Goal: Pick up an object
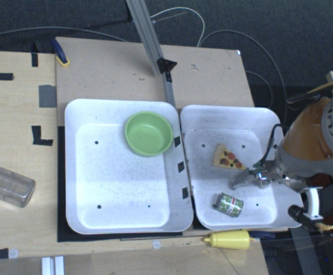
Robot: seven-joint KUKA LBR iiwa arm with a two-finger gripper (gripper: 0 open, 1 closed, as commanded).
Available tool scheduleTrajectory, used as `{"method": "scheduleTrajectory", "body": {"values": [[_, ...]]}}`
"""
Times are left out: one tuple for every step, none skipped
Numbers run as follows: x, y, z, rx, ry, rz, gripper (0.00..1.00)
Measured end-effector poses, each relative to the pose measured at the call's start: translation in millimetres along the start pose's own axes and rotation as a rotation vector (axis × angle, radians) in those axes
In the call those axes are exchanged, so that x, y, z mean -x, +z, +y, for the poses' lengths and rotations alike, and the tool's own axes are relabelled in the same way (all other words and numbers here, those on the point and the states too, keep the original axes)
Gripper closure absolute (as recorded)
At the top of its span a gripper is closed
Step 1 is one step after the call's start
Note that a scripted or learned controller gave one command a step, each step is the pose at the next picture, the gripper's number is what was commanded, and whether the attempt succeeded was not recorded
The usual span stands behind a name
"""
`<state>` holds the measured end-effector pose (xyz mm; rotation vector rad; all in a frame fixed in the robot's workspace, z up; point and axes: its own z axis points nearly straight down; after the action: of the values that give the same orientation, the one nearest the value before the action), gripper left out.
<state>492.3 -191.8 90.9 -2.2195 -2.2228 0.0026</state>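
In the right bin (263, 119) lie a pizza-slice toy (228, 158) near the middle and a small green can (228, 204) on its side toward the front. My gripper (243, 177) reaches in from the right and hangs low over the bin floor, between the two. It sits just right of and below the pizza slice, and above the can. I see nothing held in it. A light green bowl (149, 133) sits upright at the back right of the left bin (80, 171).
A yellow bottle (230, 239) lies on the bench just in front of the right bin. A clear plastic container (3, 183) lies at the far left. A slanted metal pole (149, 33) ends at the bins' back divider. Cables run behind the right bin.
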Motion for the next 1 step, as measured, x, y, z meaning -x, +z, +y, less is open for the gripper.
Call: {"method": "scheduleTrajectory", "body": {"values": [[-0.6, -10.8, -0.3, -0.002, -0.001, 0.003, 1.00]]}}
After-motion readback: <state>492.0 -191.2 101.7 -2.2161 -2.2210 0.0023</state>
